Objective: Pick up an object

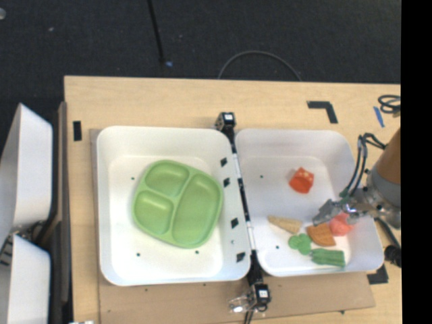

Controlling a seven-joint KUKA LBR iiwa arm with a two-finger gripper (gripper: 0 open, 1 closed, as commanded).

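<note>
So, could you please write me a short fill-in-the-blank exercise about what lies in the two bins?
1. The green divided plate lies in the ____ bin.
2. The small block lying apart from the other toys is ____ in colour.
3. The gripper is over the ____ bin.

Missing words: left; red; right

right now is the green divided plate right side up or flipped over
Right side up: the green divided plate in the left bin shows its three hollow compartments and raised dividers facing the camera.

Pale wooden bench [155,100], two white bins [111,248] side by side, touching
</note>
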